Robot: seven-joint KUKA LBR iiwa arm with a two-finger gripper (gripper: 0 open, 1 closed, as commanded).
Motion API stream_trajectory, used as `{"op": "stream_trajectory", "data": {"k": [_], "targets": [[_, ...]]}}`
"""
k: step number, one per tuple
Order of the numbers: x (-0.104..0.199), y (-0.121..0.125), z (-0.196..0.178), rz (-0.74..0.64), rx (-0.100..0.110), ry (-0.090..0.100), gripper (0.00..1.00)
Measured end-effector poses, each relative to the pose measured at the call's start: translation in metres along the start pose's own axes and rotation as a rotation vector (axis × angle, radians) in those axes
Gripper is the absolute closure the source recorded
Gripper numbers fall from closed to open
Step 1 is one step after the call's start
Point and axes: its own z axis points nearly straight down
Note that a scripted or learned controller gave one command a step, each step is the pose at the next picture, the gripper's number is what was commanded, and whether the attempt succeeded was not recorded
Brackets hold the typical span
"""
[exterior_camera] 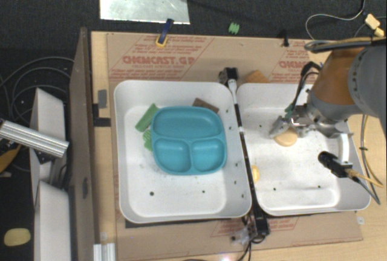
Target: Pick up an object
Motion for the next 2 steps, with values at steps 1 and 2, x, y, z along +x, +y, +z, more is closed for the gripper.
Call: {"op": "stream_trajectory", "data": {"k": [1,2], "targets": [[0.0,0.001,-0.012,0.0,-0.004,-0.001,1.0],[0.087,0.046,-0.107,-0.007,-0.012,0.001,1.0]]}}
